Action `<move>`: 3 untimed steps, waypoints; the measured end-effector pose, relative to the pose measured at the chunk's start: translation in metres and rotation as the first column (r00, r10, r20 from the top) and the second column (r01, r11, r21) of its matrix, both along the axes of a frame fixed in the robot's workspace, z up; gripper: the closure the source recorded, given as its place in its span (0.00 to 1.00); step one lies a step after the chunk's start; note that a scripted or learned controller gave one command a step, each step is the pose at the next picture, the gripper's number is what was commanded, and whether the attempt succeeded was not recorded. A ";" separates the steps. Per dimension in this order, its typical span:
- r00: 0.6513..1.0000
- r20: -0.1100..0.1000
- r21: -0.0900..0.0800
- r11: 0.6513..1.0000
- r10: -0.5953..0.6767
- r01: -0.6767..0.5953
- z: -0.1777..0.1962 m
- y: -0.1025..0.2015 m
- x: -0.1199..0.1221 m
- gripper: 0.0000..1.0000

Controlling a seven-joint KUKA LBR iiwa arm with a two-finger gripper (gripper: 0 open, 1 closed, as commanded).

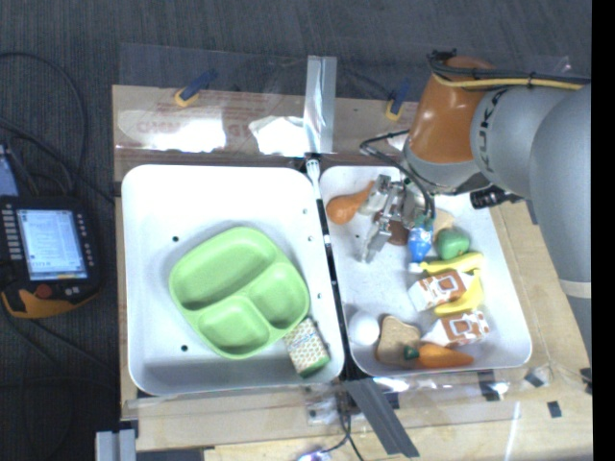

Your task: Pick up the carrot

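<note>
You've got the pincer (378, 241) spread open over the right bin (514, 353), carrot (442, 356) lying far off by its near wall.

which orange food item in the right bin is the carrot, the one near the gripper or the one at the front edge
The carrot lies at the front edge: long, tapered, with a green top. The orange piece near the gripper is rounded.

Green divided plate (240, 291) in left bin (154, 257)

An orange carrot (444, 356) with a green top lay flat near the right bin's (514, 349) front edge, stem end pointing left.
</note>
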State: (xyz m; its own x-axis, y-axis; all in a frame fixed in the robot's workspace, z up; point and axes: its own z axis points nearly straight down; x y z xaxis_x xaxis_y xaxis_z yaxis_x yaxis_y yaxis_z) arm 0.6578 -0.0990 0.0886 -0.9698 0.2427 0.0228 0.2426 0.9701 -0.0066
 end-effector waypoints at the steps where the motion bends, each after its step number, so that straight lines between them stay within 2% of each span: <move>1: 0.968 0.038 0.003 0.969 -0.247 0.247 0.002 0.000 -0.036 0.00; 2: 0.913 0.038 0.006 0.913 -0.407 0.407 0.002 -0.034 -0.100 0.00; 3: 0.965 0.041 -0.009 0.966 0.260 -0.260 0.003 -0.052 -0.099 0.00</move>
